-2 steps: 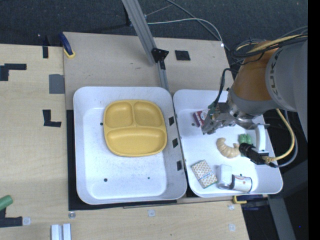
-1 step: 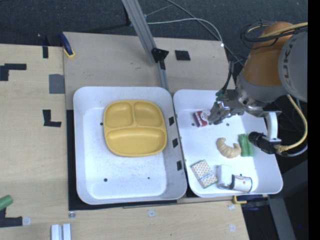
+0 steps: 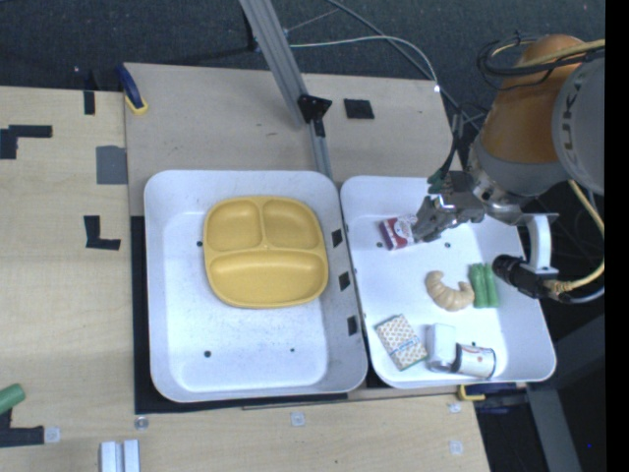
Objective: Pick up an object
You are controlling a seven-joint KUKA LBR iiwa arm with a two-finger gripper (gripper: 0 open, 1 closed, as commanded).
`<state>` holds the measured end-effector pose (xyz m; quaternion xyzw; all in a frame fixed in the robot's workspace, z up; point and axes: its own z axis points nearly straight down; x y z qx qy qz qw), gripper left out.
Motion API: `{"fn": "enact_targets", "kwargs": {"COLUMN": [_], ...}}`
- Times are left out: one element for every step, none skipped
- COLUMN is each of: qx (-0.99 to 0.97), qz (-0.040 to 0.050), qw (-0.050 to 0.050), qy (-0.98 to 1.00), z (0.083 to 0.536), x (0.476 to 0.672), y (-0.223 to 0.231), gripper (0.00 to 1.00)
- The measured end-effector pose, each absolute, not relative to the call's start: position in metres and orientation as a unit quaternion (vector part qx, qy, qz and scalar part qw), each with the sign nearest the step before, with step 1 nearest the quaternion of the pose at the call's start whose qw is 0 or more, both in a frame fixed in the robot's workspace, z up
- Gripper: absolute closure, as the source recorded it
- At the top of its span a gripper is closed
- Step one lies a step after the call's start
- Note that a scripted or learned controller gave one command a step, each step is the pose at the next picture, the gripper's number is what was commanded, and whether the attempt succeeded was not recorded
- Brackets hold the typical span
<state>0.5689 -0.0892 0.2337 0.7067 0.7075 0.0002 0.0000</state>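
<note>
Pincer first: the gripper (image 3: 432, 219) hangs low over the far part of the right bin (image 3: 521, 357), its tips just beside a small red-and-white packet (image 3: 395, 233). Whether they have closed on that packet or stand apart I cannot tell; the metal blurs together there.

Taking the packet as the landmark and the likely target, it lies flat on the bin floor, close to the wall shared with the left bin (image 3: 167, 264). It looks light, thin and crinkly, probably a soft wrapper that will buckle and slip if pinched at a corner. A grip across its short width, near the middle, seems the safest hold.

Counting from the near edge outward. Nearest the camera, well below the packet, sits one white cup-like object with a dark end (image 3: 464, 358), lying on its side; rigid, likely smooth and apt to roll. Just beside it is one small patterned square pad (image 3: 400, 339), flat and light. Nearer the packet lies one tan croissant-shaped toy (image 3: 449, 290), curved, with one green cylinder (image 3: 482, 285) touching or nearly touching its right side. Then the packet itself: one. That makes five loose things in the right bin.

Left of the packet, across the dividing wall, rests one yellow divided plate (image 3: 265, 251) with three compartments, stiff, broad and hard to pinch except at its rim.
</note>
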Motion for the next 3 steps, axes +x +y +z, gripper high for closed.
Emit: {"fn": "enact_targets", "kwargs": {"qx": [0.705,0.705,0.705], "qz": [0.0000,0.0000,-0.0011], "qw": [-0.001,-0.001,-0.001], "qy": [0.709,0.710,0.709], "z": [0.230,0.225,0.214], "x": [0.586,0.598,0.592], "y": [-0.033,0.024,0.080], "gripper": [1.00,1.00,1.00]}}
